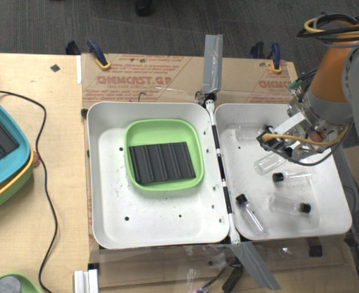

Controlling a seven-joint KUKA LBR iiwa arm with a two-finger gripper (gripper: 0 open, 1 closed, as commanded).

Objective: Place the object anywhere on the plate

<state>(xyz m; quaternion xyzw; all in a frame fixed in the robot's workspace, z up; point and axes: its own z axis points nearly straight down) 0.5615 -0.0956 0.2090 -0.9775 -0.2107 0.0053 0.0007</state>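
Faintly, "CHEMCAST GP" on brown cardboard (pixel 137 78)

A green square plate (pixel 164 154) with a dark ribbed insert sits flat in the left bin. Several clear vials (pixel 289 205) with black caps lie on their sides, scattered across the right bin.
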